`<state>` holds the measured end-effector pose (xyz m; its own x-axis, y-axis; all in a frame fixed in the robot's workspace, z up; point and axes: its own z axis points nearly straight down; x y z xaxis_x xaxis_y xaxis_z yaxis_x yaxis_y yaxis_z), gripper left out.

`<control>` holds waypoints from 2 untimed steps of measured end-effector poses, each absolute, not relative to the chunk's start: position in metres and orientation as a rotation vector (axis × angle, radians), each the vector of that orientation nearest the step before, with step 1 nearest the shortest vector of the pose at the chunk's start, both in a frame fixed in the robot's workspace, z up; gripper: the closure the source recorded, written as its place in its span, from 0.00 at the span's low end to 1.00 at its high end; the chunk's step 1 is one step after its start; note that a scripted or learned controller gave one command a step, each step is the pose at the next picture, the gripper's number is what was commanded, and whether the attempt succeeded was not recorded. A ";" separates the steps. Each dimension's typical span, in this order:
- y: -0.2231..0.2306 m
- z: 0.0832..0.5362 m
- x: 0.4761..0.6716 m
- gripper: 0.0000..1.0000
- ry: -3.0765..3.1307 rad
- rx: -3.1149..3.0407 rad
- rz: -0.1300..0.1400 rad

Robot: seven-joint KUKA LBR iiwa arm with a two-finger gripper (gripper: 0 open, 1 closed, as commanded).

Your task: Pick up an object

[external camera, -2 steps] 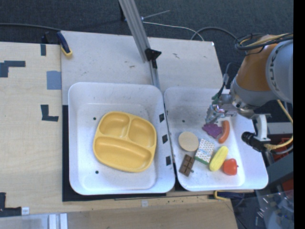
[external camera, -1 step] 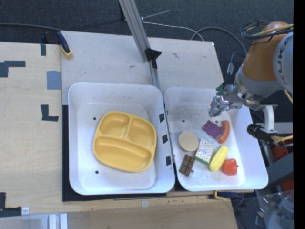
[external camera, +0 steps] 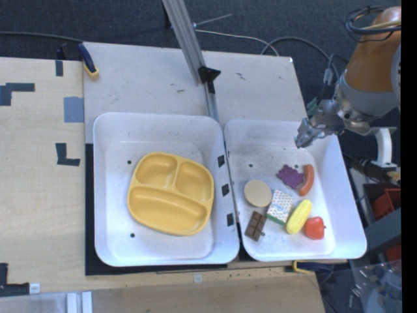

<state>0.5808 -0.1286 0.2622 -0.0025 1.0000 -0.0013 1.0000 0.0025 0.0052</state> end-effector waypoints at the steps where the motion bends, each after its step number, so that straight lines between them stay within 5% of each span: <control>1: -0.067 0.251 0.595 1.00 2.231 2.215 0.000; 2: -0.016 0.234 0.609 1.00 2.230 2.216 -0.001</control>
